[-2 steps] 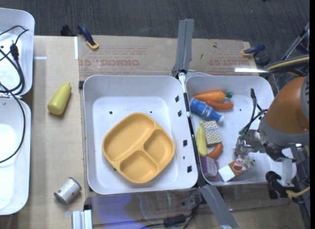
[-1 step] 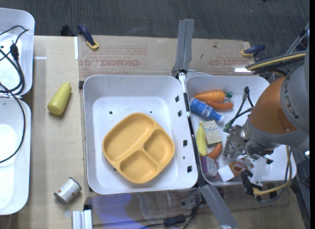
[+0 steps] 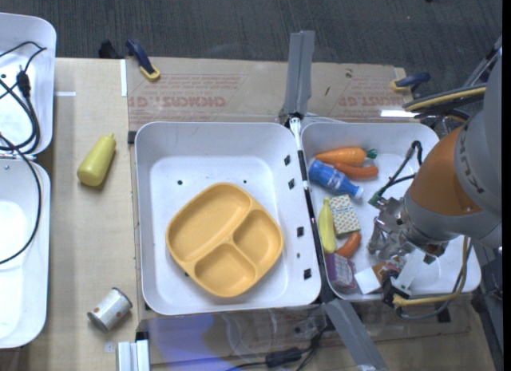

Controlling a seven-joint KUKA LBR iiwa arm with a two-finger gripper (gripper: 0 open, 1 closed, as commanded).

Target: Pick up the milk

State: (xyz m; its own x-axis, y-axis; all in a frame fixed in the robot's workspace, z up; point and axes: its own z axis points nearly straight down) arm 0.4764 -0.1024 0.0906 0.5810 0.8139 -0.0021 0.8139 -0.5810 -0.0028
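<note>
Over right bin [image 3: 431,134] near corner, jaws [image 3: 386,251] low among clutter.

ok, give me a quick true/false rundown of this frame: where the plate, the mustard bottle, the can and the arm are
1. The yellow divided plate lies in the left bin. True.
2. The mustard bottle sits inside the right bin. False: it lies on the bench, left of both bins.
3. The arm is over the right bin, its gripper low near that bin's front. True.
4. The blue bottle lies on the plate. False: it is in the right bin, just below the carrots.
5. A small can lies on the bench near the left bin's front left corner. True.
6. The banana is outside the bins. False: it lies along the right bin's left wall.
</note>
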